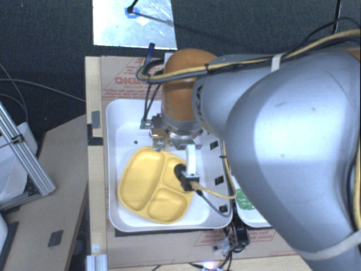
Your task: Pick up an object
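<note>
A yellow divided plate (pixel 148 184) with three compartments lies in the left white bin (pixel 121 123), filling its near half. The arm reaches over the bins from the right, with its orange band above the wrist. My gripper (pixel 164 145) hangs at the plate's far edge, just above or touching its rim. The wrist body hides the fingers, so nothing can be seen held. A green thing (pixel 244 200) peeks out from under the arm in the right bin.
The right bin (pixel 254 219) is mostly covered by the arm. Cardboard (pixel 121 81) lies beneath the bins. A shiny metal sheet (pixel 134 16) sits beyond the bins at the back. An aluminium frame (pixel 22 151) stands at the left.
</note>
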`<state>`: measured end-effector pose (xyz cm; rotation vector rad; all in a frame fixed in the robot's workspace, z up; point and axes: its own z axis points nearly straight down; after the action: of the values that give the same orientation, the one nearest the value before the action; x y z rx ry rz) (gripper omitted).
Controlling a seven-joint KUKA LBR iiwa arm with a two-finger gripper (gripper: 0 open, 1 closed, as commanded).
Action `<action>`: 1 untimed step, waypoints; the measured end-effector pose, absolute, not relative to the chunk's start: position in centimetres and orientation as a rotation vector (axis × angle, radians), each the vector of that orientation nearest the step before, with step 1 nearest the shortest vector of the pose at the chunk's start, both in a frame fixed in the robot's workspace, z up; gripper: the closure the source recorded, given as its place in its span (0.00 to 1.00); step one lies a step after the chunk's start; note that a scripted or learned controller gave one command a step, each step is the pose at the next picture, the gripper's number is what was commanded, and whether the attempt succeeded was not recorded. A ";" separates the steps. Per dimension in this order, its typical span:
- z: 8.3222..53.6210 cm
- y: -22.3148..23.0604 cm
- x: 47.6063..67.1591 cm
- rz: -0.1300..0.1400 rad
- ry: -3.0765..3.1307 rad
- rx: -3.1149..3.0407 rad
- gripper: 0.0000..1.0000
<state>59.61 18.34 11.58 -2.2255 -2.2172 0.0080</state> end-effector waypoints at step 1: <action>8.4 23.5 57.9 0.003 -2.229 -2.216 1.00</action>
<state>57.94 23.52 8.44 -2.2159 -2.2293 0.0030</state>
